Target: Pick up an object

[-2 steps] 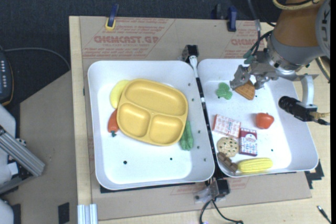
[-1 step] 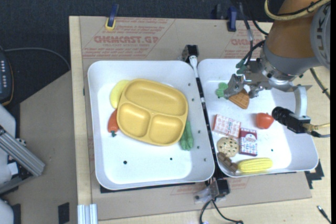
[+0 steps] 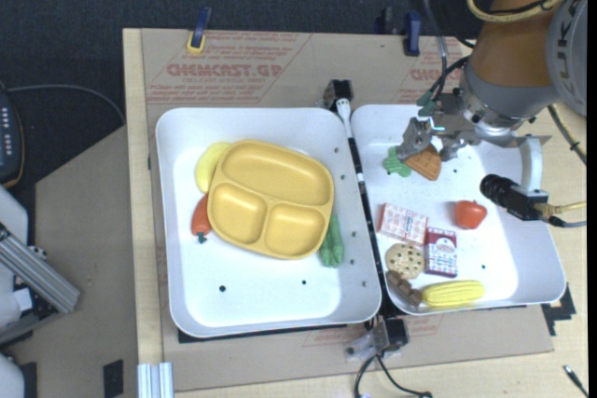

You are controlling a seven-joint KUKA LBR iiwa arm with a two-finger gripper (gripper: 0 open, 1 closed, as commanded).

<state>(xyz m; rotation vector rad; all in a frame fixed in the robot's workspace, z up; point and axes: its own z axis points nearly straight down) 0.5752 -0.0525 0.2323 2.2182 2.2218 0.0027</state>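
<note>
Tan waffle-like piece [image 3: 425,165], tilted, upper right bin [image 3: 532,284].

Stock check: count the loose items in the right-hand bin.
7: green piece and waffle under the claw, tomato, two packets, cookie, corn. More may hide.

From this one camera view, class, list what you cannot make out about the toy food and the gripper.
- Gripper: its fingers are small and blurred against the orange-brown toy; a hold cannot be judged.
- Yellow item, red-orange item and green item: each partly hidden under the yellow divided tray.
- Green toy: too small to identify.
- Dark item: partly covered by the corn and cookie.
</note>
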